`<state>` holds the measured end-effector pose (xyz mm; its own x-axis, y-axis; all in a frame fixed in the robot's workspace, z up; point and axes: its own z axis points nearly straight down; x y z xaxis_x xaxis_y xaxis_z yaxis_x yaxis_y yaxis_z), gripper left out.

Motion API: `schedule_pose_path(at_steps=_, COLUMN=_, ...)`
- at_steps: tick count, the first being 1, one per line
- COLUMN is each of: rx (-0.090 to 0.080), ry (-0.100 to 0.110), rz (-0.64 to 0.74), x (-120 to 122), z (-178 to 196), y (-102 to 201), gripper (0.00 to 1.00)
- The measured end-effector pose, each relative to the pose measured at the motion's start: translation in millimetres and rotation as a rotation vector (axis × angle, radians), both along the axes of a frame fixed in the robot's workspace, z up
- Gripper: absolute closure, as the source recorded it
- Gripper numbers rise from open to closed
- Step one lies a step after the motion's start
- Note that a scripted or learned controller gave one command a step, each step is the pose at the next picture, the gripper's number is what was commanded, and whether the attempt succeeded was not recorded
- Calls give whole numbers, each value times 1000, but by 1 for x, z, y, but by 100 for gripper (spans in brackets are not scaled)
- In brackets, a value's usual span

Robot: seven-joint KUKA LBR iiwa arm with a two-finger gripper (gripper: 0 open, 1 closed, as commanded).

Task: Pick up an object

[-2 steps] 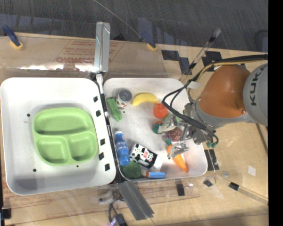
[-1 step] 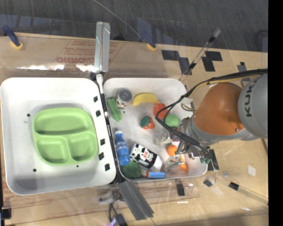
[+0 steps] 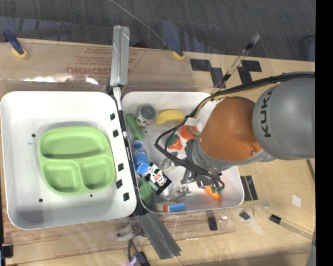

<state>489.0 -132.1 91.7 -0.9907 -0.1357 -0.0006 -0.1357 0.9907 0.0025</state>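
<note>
My gripper (image 3: pixel 191 186) hangs low over the front of the right bin (image 3: pixel 155 100), below the orange band of the arm. An orange piece (image 3: pixel 213 191) lies just to its right and a blue and red marker (image 3: pixel 170 207) lies in front of it. A black and white patterned block (image 3: pixel 155 175) sits to its left. Farther back in the same bin are a yellow banana (image 3: pixel 171 116), a small grey cup (image 3: pixel 146 113), a blue bottle (image 3: pixel 139 154) and a green stick (image 3: pixel 135 126). An orange and green item (image 3: pixel 175 143) is partly hidden by the arm.
The left bin (image 3: pixel 14 148) holds a green divided tray (image 3: pixel 76 159). A metal divider (image 3: pixel 120 57) stands between the bins at the back. The arm covers the right half of the right bin.
</note>
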Motion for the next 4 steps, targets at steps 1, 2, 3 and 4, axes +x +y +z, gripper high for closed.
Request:
schedule_pose_path(at_steps=1, rx=-11, ry=-5, rz=-4, x=1, z=12, y=-8, gripper=100)
schedule_pose_path(at_steps=2, rx=-8, ry=-15, rz=15, x=37, z=165, y=-24, gripper=100)
schedule_pose_path(at_steps=3, rx=-4, ry=-4, rz=14, x=35, z=159, y=-24, gripper=0)
schedule_pose_path(at_steps=4, rx=-3, ry=-3, rz=-9, x=56, z=1, y=-48, gripper=0)
